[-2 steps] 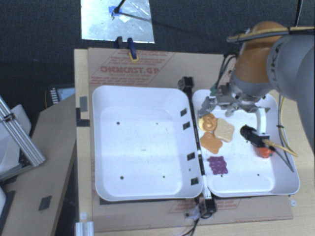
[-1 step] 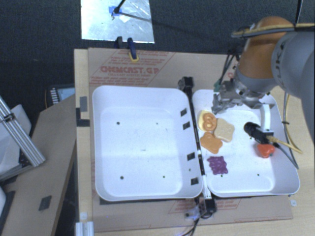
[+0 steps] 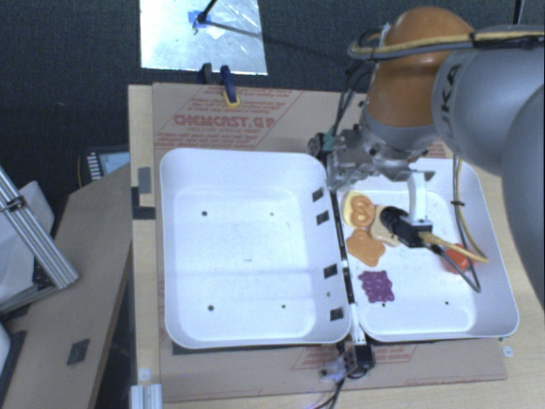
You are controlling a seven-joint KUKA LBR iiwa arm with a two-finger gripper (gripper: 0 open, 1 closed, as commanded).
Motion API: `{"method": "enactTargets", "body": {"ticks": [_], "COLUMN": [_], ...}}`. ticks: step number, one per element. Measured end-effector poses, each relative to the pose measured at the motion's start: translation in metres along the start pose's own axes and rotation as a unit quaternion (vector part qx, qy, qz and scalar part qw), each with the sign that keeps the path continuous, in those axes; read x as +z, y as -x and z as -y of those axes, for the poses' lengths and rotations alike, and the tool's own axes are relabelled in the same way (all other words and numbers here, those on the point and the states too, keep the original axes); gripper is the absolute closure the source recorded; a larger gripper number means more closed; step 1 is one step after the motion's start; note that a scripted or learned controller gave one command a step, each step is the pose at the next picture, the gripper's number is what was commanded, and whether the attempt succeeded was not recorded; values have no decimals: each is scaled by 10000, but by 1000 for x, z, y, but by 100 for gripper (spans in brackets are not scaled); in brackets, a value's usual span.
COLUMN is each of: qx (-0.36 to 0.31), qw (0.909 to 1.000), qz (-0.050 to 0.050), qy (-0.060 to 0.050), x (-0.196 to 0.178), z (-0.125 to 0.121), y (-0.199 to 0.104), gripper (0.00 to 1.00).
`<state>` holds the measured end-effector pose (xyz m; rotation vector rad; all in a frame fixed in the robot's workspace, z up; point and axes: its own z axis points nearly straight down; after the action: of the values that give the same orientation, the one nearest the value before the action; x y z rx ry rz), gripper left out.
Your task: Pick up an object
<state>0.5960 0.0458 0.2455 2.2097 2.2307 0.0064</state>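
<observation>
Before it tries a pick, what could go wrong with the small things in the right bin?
The gripper hangs by the inner wall of the white right bin and might strike it. The yellow pretzel-shaped piece and the tan toast-shaped slice lie close, so a grab may push both. The purple grape cluster could slip out.

White bin (image 3: 247, 254) and second white bin (image 3: 443, 313): being carried side by side on cardboard sheet (image 3: 247, 118). Blue clamp (image 3: 226, 79): being seated at the sheet's far edge. Silver panel (image 3: 200, 24): being displayed beyond that edge.
</observation>
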Motion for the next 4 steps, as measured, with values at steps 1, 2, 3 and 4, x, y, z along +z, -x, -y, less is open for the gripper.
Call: {"method": "enactTargets", "body": {"ticks": [1,2,3,4], "qx": [19,-1,60,14], "qw": [10000,10000,10000,10000], "qz": [1,-10,12,6], "qy": [-6,39,-43,1], "x": [-74,-177,-107,-104], "z": [63,76,110,64], "y": [-2,-49,-9,-50], "gripper": [100,100,100,100]}}
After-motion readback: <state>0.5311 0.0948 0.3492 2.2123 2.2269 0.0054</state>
